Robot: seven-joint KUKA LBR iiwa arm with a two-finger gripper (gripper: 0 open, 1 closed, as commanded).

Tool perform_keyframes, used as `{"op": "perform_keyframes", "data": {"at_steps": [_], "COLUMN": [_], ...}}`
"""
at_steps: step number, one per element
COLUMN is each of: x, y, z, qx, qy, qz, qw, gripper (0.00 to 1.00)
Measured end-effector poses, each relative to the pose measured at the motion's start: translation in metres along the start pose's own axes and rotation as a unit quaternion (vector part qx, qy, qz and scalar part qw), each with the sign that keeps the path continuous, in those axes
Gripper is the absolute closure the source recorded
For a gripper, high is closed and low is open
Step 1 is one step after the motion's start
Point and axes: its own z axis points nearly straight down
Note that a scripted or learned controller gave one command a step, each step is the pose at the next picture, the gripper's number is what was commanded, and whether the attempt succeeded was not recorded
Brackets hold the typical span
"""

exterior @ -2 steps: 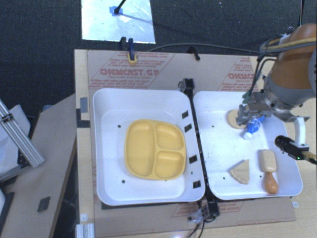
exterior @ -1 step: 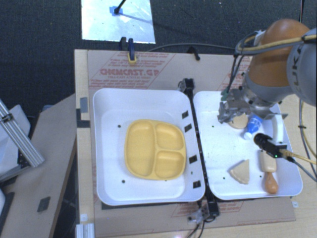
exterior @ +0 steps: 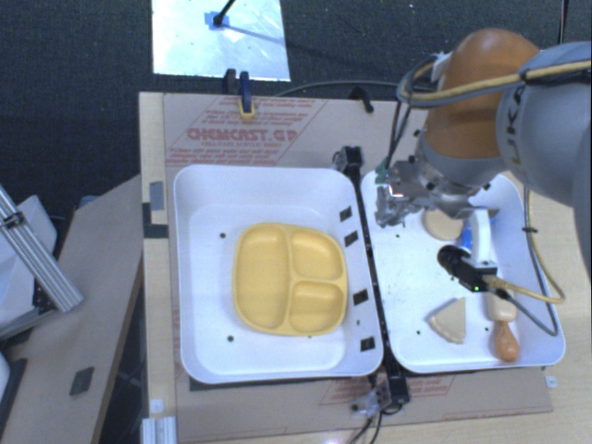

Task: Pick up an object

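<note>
While the hand (exterior: 398, 203) hangs low at the right bin's (exterior: 407, 340) upper left, its grip state is unreadable. Bread wedge (exterior: 450, 321) lower right: probably light, soft; pinch across flat faces.

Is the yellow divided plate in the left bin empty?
Empty. All three compartments of the yellow plate, lying flat in the left bin, show bare yellow.

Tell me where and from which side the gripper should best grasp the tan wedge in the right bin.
Probably from straight above the wedge, fingers across its flat sides near the middle. It lies apart from the other items in the right bin, leaving room for the fingers.
</note>
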Motion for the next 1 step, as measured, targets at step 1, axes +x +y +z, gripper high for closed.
{"op": "perform_keyframes", "data": {"at_steps": [1], "x": [0.0624], "y": [-0.0003], "z": [0.0056], "qx": [0.0], "qy": [0.0], "qz": [0.0], "qw": [1.0], "gripper": [1.0]}}
